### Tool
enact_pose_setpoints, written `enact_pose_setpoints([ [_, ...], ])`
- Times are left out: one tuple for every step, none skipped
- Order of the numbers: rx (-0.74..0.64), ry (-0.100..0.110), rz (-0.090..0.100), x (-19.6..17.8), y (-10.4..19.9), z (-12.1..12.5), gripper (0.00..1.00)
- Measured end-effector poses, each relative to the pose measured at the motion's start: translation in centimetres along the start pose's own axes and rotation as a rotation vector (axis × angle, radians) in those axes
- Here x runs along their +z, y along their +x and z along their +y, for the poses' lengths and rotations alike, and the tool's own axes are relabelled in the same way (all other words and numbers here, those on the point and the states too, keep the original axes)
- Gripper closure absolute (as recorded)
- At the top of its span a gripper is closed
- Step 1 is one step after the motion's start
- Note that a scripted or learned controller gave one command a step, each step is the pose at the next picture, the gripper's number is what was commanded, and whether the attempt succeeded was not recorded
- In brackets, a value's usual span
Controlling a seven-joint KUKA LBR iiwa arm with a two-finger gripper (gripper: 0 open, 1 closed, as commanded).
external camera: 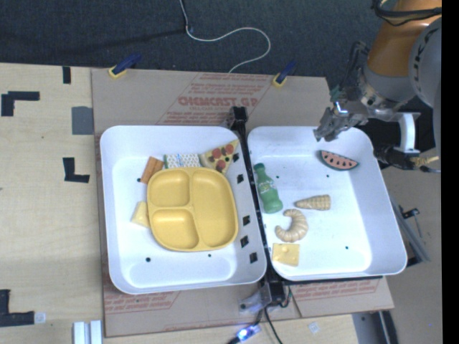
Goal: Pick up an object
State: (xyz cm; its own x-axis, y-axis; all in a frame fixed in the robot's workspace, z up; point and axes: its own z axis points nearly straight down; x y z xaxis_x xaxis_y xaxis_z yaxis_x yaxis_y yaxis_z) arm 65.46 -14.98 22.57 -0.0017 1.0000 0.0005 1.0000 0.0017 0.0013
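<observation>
My gripper (328, 130) hangs over the far right corner of the right bin (373, 260), just up and left of a watermelon slice (338, 160). Nothing shows between its fingers. In the same bin lie a green bottle (268, 189), a cone-shaped pastry (314, 203), a croissant (292, 224) and a yellow cheese wedge (287, 254).
The left bin (118, 264) holds a yellow divided plate (192, 208), with a pizza slice (221, 156), an orange strip (151, 169), a patterned piece (181, 161) and a yellow wedge (140, 213) around it. A white cable (229, 34) loops on the dark floor behind the bench.
</observation>
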Motion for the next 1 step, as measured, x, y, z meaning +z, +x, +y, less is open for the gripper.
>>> enact_pose_setpoints([
  [-0.003, 0.004, 0.0, 1.03, 5.48, -1.78, 1.0],
])
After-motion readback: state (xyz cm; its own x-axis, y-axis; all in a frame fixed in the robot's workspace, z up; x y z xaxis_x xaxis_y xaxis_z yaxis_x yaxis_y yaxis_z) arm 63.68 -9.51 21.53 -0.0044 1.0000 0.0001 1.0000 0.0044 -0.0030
